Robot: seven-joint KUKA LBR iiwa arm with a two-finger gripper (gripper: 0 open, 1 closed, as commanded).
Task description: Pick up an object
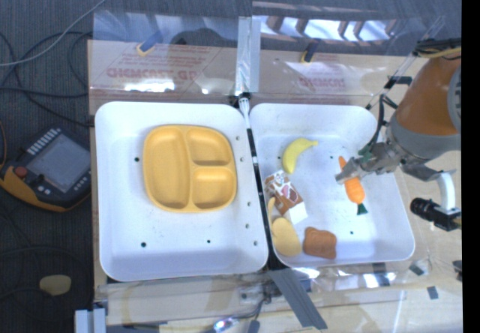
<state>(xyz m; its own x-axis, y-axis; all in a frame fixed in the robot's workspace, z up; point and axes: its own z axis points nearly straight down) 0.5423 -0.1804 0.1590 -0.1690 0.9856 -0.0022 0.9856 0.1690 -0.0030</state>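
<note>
The right bin holds a yellow banana, an orange carrot with a green tip, a brown bread piece, a round beige biscuit and a small red-and-white packet. My gripper reaches in from the right and hangs just above the upper end of the carrot, at the bin's right side. The carrot lies on the bin floor below the gripper.
The left bin holds a yellow divided plate. A handheld controller lies on the floor to the left, with cables around it. Clear plastic panels stand behind both bins.
</note>
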